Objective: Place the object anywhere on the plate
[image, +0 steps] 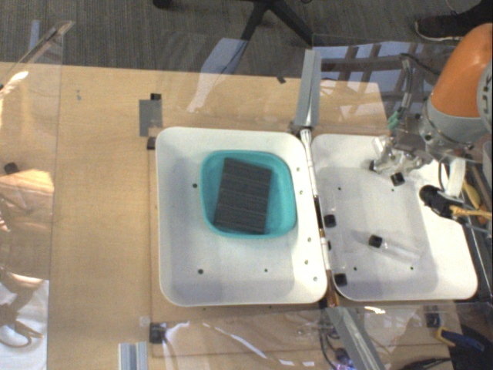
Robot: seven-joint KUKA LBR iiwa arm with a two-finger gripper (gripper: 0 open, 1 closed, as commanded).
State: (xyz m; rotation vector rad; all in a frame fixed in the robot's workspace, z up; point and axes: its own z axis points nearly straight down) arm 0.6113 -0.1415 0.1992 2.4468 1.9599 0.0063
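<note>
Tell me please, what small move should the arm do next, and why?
Probably only lift the claw a little and stay away. The dark grey block already lies flat on the teal plate in the left bin, while the claw sits over the right bin, so the placing looks finished.

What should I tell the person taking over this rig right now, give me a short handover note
End effector: over the upper part of the right bin; whether it is open or shut cannot be made out, and nothing is seen held in it.
Object: the dark grey ribbed block lies flat on the teal plate, inside its rim.
Plate: sits in the left bin, toward the upper middle.
Done: judging by how things lie, the block is on the plate, so the placement looks complete.
Left: probably nothing beyond confirming the block is released and moving the arm away.
</note>
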